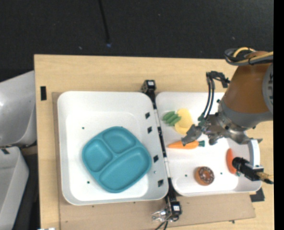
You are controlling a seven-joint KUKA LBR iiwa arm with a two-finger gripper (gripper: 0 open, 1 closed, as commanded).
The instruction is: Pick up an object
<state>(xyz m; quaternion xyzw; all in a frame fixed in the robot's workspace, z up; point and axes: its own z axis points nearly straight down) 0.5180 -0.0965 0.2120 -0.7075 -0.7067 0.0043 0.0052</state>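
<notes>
The claw (194,134) is hovering over the orange carrot (183,145) in the right bin (180,176), apparently touching it; its open-or-closed state is indiscernible.

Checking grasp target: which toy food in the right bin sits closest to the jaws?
The carrot, orange and lying flat, with its tip right at the gripper. The corn, the donut and the red piece lie farther off.

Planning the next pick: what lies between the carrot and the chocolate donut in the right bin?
In the camera view, only bare white bin floor separates the carrot from the chocolate donut. The gripper sits just above the carrot, not in that stretch.
</notes>
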